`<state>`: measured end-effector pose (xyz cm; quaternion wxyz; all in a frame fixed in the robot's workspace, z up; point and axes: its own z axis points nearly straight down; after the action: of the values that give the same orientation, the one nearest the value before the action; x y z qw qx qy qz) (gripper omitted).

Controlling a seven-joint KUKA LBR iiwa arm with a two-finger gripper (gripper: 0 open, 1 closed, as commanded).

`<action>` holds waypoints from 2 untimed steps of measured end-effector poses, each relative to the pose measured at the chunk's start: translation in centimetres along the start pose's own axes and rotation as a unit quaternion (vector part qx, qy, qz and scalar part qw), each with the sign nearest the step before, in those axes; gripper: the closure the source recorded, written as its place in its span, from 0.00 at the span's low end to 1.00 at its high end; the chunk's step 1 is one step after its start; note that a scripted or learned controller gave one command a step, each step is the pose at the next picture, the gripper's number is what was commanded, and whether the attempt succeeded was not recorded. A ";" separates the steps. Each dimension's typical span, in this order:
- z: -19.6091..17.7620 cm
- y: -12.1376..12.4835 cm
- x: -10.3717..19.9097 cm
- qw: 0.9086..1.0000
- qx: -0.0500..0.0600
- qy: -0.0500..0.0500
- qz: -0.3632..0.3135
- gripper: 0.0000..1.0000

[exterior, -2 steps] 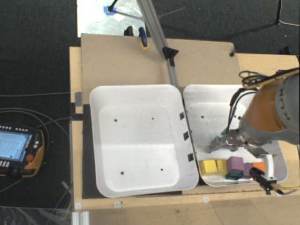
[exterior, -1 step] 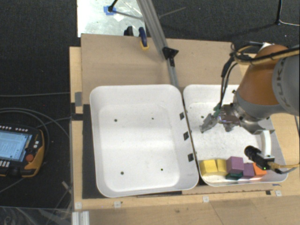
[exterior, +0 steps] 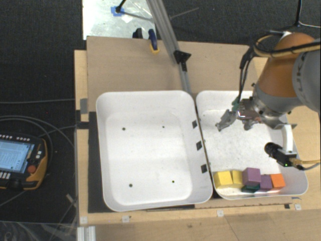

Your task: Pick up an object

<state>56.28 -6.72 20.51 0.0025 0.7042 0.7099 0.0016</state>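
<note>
The coloured blocks (exterior: 251,179) are lying toward five o'clock from the fingers (exterior: 235,120), which are hanging spread, holding nothing.

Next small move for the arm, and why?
Probably shift the end effector toward the near edge of the right bin, then descend. It hangs over bare bin floor at the far end with nothing between its fingers, while the blocks, yellow, purple and orange, sit bunched along the near wall. The yellow block looks most exposed.
</note>
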 end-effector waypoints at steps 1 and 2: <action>-1.0 0.0 0.0 1.000 0.000 0.000 -0.003 1.00; 2.5 -1.1 -2.7 1.000 0.003 0.000 0.006 1.00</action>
<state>55.23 -9.47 17.97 0.0001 0.7082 0.7060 -0.0009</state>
